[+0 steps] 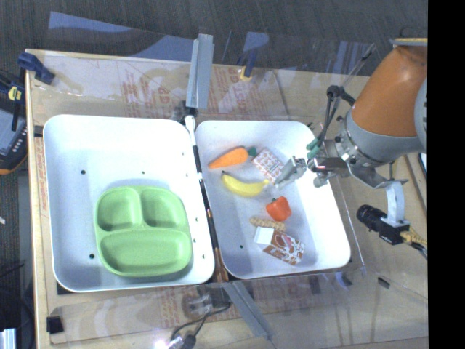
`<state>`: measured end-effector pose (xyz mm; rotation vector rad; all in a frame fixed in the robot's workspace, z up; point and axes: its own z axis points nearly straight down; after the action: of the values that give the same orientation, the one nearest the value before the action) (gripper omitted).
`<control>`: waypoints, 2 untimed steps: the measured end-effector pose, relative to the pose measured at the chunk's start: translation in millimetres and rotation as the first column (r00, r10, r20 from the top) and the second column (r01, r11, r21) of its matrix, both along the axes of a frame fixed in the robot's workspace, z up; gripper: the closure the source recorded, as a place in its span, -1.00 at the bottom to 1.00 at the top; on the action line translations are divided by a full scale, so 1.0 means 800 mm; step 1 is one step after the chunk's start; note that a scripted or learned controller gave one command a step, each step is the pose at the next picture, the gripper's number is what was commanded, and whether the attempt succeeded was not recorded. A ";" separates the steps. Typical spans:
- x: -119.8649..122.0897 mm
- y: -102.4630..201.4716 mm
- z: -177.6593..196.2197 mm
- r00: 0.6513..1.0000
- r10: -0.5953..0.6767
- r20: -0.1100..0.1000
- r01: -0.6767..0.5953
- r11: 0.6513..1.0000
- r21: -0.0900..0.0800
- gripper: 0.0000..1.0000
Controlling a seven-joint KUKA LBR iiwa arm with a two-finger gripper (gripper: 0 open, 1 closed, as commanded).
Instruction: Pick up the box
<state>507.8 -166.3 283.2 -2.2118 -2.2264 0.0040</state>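
Box (267,165) in the right bin (327,227), toward its 12 o'clock side, patterned red and white; print too small to read.

The pincer (289,173) hangs just at the box's 3 o'clock, whether it is released or clenched I cannot tell. A carrot (228,158) lies at the box's 9 o'clock, a banana (243,186) at 7. A red-brown packet (284,249) sits near the 6 o'clock rim. The left bin (73,158) holds a green tray (143,231). The wooden table (131,86) bears faint red lettering, unreadable.
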 end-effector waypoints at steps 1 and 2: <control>0.079 -0.055 -0.052 0.992 0.126 0.002 -0.126 0.992 -0.001 -1.00; 0.183 -0.052 -0.199 0.990 0.138 0.000 -0.138 0.990 0.000 -1.00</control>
<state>654.0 -207.7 123.7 -2.0530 -2.3736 0.0038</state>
